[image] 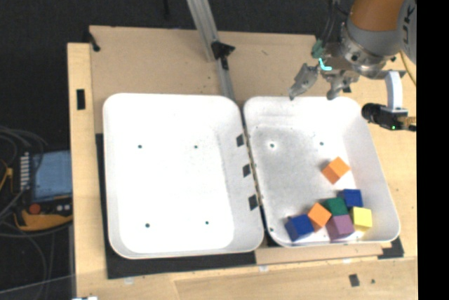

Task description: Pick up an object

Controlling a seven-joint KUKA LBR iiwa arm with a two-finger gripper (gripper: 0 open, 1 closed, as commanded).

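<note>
My gripper (317, 86) hangs open above the far edge of the right bin (295, 151), with nothing between its two fingers. An orange block (336, 169) lies alone toward the bin's right side, well below the gripper. At the bin's near right corner several blocks cluster together: a blue one (299, 226), an orange one (320, 214), a green one (337, 207), a purple one (340, 226), a yellow one (362, 217) and another blue one (351, 197).
The left bin (175, 172) sits beside the right one. A slanted metal post (200, 4) rises behind the seam between the bins. A black fitting (382, 114) sticks out by the right bin's far right corner.
</note>
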